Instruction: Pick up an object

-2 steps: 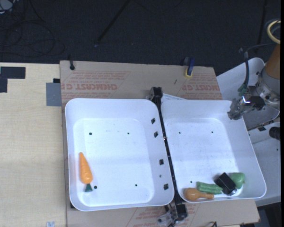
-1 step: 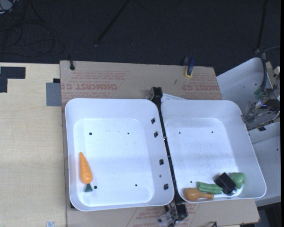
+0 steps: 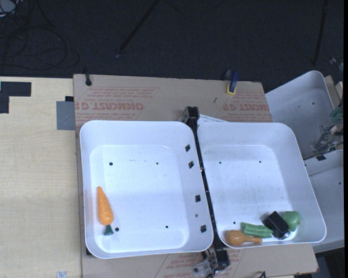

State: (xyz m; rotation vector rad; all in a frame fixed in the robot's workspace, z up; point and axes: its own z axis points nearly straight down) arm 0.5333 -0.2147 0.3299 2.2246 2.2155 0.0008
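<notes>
The carrot (image 3: 104, 207) lies in the left bin (image 3: 136, 133) near its front-left corner, while across the divider (image 3: 198, 172) from that bin, in the right bin (image 3: 290, 138), a green piece (image 3: 256, 230), an orange piece (image 3: 241, 238) and a black block (image 3: 276, 224) cluster at the front wall.

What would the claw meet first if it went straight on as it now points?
Unclear. What may be the claw is a blur right of the right bin; its heading cannot be read.
</notes>
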